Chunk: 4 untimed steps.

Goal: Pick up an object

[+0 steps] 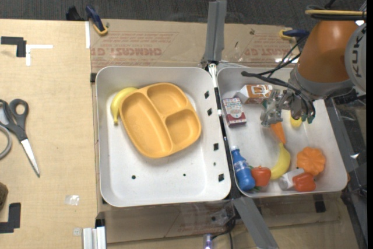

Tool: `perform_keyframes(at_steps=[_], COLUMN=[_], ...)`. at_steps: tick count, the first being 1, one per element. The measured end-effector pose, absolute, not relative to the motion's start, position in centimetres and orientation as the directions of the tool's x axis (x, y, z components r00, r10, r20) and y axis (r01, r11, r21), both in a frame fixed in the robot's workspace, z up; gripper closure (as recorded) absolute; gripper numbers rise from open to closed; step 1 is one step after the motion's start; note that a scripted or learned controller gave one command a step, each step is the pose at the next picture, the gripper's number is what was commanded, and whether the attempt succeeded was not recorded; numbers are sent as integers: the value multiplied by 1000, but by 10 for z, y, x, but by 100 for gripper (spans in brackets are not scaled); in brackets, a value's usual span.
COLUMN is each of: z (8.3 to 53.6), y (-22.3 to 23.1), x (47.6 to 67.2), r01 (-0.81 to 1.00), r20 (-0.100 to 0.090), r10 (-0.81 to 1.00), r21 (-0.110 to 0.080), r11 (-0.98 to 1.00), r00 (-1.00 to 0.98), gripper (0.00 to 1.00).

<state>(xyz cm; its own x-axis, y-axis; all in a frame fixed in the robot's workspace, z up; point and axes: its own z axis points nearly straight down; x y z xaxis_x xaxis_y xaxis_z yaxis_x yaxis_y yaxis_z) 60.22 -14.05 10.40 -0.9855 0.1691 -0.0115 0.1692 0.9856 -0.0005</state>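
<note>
One small orange carrot lies in the right bin, we see, tapering downward. Our gripper hangs at its top; its opening we cannot tell.

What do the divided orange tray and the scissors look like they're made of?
Tray: probably moulded plastic, one uniform orange colour, rounded compartment walls, a soft satin sheen. Scissors on the bench: bright, likely steel blades; the grey handle loops look like plastic, though that is less certain.
</note>
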Motion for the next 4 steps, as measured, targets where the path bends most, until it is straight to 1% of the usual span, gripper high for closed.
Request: perform_keyframes(at_steps=[1,2,3,4], z=[114,91,91,93], y=[-141,-119,-119,-107], x=[604,537,537,600], r01=[169,386,386,549], r20=[-17,0,0,-5], r10=[169,386,386,549], r21=[-1,0,0,1], r11=[986,923,923,836], r00=[-985,-923,-923,-836], gripper=[100,100,0,0])
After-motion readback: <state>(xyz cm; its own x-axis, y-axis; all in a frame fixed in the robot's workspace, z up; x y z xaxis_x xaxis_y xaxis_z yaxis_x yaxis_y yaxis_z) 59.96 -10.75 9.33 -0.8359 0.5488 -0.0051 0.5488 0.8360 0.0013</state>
